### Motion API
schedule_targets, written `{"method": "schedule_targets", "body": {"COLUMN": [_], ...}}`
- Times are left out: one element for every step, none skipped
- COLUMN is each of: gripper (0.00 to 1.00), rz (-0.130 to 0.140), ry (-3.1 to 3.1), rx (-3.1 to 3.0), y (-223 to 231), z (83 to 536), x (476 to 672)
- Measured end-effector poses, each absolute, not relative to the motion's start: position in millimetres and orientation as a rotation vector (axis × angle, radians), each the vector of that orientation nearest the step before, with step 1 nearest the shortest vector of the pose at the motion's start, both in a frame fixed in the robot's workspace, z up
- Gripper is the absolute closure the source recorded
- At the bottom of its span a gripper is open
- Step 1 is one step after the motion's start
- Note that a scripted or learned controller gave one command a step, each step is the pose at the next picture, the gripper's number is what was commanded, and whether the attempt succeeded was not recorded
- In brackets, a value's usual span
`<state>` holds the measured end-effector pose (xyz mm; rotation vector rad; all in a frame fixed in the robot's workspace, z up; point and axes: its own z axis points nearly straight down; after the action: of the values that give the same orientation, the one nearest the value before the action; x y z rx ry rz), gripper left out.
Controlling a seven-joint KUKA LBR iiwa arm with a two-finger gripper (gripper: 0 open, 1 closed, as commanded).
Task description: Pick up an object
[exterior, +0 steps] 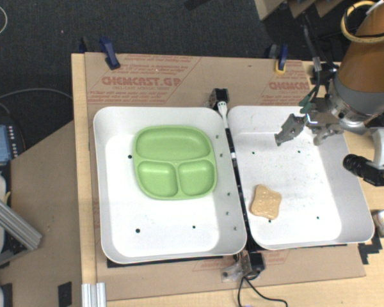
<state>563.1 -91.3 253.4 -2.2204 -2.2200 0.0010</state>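
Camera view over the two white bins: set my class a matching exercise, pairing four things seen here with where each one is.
Things:
1. light green plastic divided plate
2. tan bread-shaped piece
3. grey metal claw
4. blue clamp

Places:
A. upper part of the right bin
B. back edge of the brown board
C. left bin
D. near the front of the right bin

Pairs: 1-C, 2-D, 3-A, 4-B
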Motion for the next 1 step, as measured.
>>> {"method": "schedule_targets", "body": {"gripper": [0.00], "rz": [-0.013], "ry": [-2.235], "rx": [-2.211], "y": [2.7], "z": [324.6], "x": [511.6]}}
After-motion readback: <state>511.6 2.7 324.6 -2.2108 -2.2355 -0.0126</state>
